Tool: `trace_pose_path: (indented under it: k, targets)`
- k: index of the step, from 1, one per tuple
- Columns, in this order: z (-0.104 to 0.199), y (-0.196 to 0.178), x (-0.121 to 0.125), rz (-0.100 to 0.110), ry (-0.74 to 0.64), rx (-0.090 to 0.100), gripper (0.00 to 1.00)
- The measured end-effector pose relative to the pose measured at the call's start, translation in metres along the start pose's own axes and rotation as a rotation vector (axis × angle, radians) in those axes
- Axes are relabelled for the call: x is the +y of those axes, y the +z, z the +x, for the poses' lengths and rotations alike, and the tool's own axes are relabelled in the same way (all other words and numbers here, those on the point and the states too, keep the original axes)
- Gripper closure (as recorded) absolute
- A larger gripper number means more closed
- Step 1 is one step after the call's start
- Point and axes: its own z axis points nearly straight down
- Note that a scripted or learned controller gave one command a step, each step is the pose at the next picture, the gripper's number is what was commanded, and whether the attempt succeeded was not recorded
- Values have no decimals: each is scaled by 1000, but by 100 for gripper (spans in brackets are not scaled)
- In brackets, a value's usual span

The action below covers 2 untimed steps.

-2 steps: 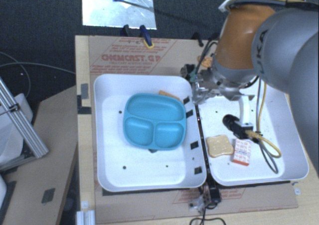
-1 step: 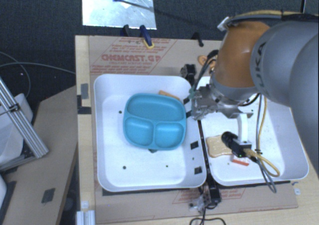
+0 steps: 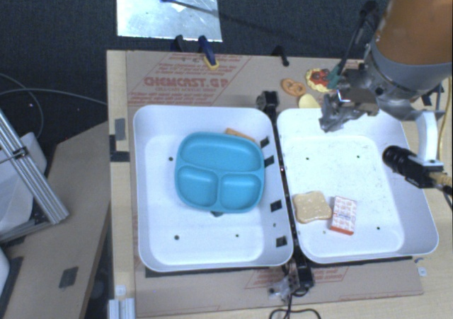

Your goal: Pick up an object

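We see the gripper (image 3: pixel 331 121) over the right bin's (image 3: pixel 368 151) far edge; we cannot tell its state. Toast slice (image 3: pixel 312 206) and small box (image 3: pixel 344 214) lie touching near the bin's near edge. We advise descending squarely on one, clear of its neighbour.
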Motion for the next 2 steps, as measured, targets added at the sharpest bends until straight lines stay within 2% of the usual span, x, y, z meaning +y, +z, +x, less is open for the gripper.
trace_pose_path:
  k: [1,2]
  targets:
    - [10,49,-19,23,1,-1,100]
    - [104,89,-11,24,-9,1,100]
